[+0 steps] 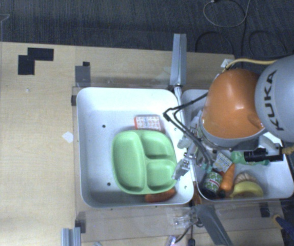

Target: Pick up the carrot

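Observation:
An orange carrot (229, 175) lies tilted in the right bin (285, 184), between a dark can (213, 181) and a banana (247, 189). The arm's orange band and grey wrist hang over that bin and hide much of it. My gripper (182, 167) reaches out to the left, over the wall between the two bins and the right edge of a green divided plate (142, 160). It is well left of the carrot and not touching it. A reddish-orange oblong thing (160, 196) pokes out from under the plate's front edge.
The left bin (93, 137) holds the green plate and a small red-and-white packet (148, 121) behind it. A green bottle (250, 157) lies in the right bin under the arm. Black cables loop from the wrist over the bin divider.

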Available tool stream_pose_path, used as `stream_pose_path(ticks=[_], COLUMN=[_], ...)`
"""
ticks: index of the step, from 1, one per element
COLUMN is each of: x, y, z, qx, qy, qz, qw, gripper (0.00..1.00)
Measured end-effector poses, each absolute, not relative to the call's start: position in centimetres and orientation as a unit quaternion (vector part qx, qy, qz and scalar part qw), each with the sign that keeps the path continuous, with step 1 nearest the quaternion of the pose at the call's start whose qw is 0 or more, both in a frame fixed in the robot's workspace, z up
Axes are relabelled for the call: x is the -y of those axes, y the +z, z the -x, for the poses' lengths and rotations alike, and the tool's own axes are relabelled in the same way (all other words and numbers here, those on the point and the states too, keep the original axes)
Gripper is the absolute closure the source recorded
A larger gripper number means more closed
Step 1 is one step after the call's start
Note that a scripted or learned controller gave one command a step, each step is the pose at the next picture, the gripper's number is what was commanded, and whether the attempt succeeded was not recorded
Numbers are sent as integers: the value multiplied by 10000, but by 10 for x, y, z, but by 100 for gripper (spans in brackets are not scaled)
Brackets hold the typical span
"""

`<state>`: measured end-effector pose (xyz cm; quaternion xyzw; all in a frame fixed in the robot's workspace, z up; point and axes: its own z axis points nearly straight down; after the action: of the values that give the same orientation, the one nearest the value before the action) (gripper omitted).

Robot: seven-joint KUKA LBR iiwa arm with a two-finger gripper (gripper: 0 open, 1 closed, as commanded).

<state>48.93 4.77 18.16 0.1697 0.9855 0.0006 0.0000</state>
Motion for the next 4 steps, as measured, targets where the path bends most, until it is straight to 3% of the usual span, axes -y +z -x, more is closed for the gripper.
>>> stream_pose_path(ticks=[1, 2, 3, 4], x=[-111, -198, -227, -224], y=[104, 174, 99, 87], z=[-544, -609, -616, -652], qx=[-9566, -9441, -9023, -9431], qy=[21, 13, 10, 13], qz=[-2914, -3295, -4311, -3325], qw=[24, 14, 11, -11], gripper=[0, 0, 0, 0])
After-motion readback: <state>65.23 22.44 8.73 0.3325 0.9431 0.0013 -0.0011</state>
